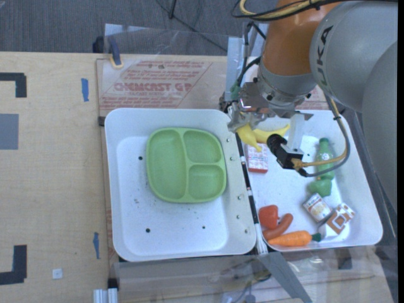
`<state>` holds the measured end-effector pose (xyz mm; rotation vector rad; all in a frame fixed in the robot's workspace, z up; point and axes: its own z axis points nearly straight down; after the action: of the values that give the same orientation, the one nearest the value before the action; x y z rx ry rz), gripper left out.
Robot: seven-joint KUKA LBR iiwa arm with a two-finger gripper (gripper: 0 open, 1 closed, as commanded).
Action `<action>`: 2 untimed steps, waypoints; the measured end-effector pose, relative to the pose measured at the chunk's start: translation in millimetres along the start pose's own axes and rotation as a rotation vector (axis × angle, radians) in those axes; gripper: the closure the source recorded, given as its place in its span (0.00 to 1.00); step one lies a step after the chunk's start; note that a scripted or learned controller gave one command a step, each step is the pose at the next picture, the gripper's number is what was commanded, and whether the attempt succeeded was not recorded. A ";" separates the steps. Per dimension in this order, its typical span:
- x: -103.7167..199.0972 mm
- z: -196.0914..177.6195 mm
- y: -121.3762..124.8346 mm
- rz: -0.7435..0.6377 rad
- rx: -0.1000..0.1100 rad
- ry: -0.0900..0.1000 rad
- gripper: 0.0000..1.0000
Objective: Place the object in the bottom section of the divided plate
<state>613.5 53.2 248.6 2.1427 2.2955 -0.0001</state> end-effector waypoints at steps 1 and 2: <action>55.1 6.8 16.9 0.125 -0.002 0.000 1.00; 102.3 42.9 40.2 0.250 -0.001 0.000 1.00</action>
<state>646.6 158.0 205.7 2.4115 2.0098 0.0010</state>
